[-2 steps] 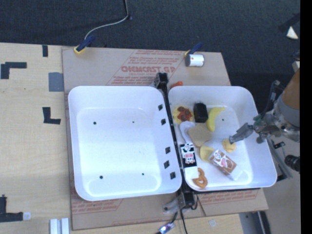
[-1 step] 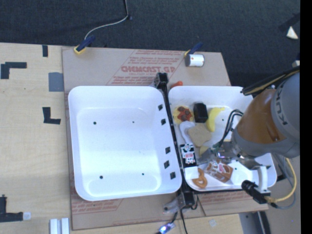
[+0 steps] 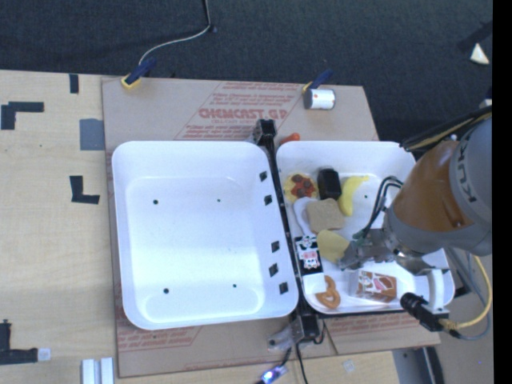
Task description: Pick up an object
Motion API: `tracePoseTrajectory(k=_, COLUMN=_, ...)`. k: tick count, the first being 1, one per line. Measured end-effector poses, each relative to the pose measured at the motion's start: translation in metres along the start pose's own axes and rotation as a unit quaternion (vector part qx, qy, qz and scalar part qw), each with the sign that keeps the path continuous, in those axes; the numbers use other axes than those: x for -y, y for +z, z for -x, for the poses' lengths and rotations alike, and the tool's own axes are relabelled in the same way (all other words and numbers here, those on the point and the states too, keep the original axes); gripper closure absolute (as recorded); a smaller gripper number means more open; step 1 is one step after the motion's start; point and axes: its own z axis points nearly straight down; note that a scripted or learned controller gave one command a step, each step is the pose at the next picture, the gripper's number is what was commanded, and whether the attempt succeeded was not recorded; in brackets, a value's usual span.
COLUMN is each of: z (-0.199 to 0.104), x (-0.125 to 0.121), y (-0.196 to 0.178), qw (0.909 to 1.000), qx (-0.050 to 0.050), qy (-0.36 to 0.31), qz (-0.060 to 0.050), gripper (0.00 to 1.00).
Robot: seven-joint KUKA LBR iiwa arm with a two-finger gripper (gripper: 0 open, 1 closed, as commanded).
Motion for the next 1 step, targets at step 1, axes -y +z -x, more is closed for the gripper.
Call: tracePoseTrajectory(k=1, z=-0.0008, x=0.0005, y=-0.009, qw=1.0, qx=-0.001, qy=0.0, qz=-0.001, gripper=1.0)
